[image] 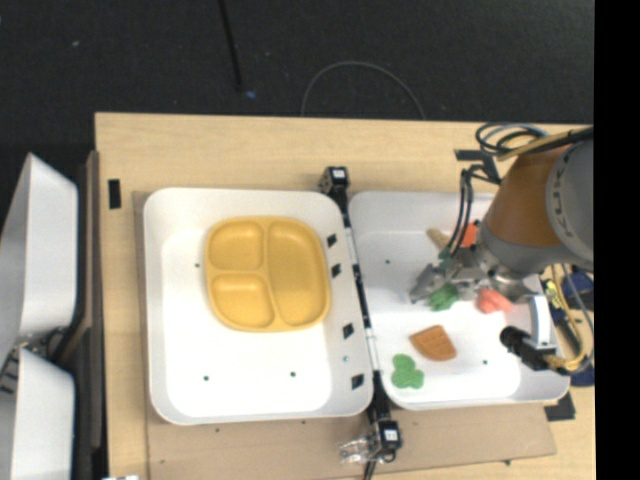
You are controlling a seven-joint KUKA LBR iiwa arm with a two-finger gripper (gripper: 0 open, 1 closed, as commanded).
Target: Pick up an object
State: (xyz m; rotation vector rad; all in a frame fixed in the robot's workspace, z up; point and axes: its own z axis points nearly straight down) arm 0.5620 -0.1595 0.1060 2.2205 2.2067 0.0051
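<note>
My gripper [436, 284] hangs low over the middle of the right bin [400, 228], under the grey arm with the orange band. A green object [446, 295] lies right at its fingertips, partly hidden. A pink piece [490, 301] sits just to the right of it. A brown flat piece [433, 343] lies in front of the gripper, and a green clover-like piece [406, 371] rests near the bin's front left corner. A tan object [440, 236] peeks out behind the gripper.
The left bin [180, 368] holds a yellow three-compartment plate [267, 272]. A black clip-studded divider [352, 288] runs between the bins. Cables and a black part [525, 350] crowd the right bin's right side.
</note>
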